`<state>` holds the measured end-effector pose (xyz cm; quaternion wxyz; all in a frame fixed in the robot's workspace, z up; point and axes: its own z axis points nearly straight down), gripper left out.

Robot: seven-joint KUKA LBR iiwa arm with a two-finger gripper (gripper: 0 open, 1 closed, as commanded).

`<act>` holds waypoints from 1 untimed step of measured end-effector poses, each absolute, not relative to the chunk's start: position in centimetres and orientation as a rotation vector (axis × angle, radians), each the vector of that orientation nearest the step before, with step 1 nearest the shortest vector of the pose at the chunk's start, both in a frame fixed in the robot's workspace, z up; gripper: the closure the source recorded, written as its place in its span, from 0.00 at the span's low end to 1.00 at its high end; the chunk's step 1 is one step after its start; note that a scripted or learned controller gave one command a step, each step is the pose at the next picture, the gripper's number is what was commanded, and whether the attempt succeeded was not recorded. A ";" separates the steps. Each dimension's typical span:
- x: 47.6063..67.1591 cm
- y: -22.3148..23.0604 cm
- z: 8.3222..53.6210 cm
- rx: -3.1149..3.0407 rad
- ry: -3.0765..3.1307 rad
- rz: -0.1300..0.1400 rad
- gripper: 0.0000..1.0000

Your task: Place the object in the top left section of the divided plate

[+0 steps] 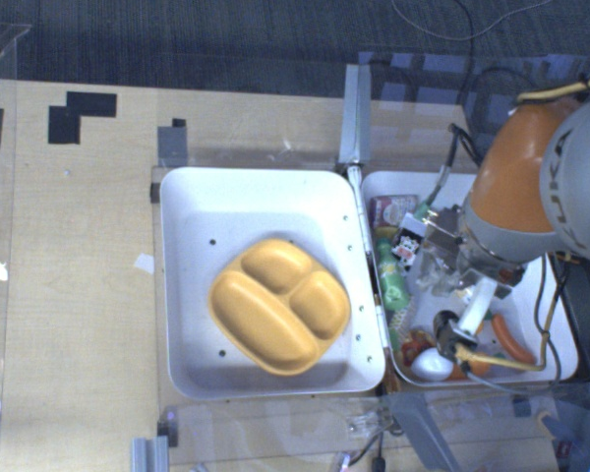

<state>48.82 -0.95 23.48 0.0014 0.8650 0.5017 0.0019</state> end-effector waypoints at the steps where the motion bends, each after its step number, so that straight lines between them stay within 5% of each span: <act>1: 48.7 3.9 18.4 2.593 1.775 0.001 1.00</act>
